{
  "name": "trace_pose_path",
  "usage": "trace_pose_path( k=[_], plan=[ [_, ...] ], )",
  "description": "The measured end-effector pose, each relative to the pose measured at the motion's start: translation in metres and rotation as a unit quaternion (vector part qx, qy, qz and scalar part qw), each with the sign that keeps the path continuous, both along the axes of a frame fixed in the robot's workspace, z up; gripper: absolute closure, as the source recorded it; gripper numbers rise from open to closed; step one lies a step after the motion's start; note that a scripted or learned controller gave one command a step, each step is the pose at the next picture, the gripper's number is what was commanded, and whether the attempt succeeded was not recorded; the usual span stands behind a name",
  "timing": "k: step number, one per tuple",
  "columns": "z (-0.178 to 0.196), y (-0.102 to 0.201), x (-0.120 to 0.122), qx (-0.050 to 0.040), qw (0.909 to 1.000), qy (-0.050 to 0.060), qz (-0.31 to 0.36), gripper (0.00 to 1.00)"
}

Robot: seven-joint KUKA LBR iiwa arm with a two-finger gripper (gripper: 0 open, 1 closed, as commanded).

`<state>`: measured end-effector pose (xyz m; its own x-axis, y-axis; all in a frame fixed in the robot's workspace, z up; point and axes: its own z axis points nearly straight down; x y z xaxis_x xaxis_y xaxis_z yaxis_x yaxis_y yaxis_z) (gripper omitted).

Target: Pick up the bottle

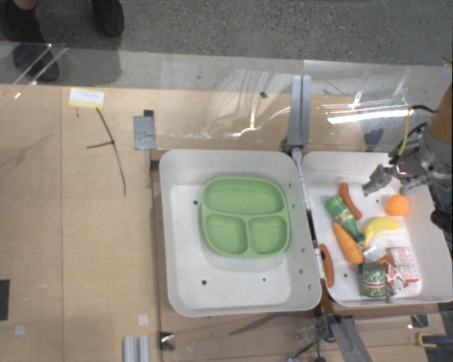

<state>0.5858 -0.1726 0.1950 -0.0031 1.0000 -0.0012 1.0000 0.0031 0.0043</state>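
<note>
A wooden bench [71, 233] is bearing 2 white bins. The left bin [177, 283] is holding a green tray [245, 215] with 3 compartments. In the right bin [425, 286], a can [372, 280] and a carton [402, 266] are sitting nearest, then a carrot [347, 242], a banana [381, 227], the green bottle [341, 210] lying tilted, an orange [398, 205] and a sausage [350, 200]. Another sausage [326, 264] is lying on the bins' shared edge. The gripper [391, 178] is hanging above the orange; whether it is apart or together is hard to make out. Clear sheeting [226, 92] is glaring beyond, with grey floor [283, 28] and shoes [106, 14] cut off at the top.
</note>
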Motion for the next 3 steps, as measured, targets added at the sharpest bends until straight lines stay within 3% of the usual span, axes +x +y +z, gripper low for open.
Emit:
trace_pose_path(
  k=[1, 2, 3],
  plan=[
    [-0.104, 0.032, -0.017, -0.0004, 0.9948, 0.000, 0.101, 0.00],
    [-0.091, 0.030, -0.015, -0.0014, 0.9949, -0.003, 0.101, 1.00],
    [0.040, 0.104, 0.048, -0.0002, 0.9985, -0.003, 0.055, 1.00]
  ],
)
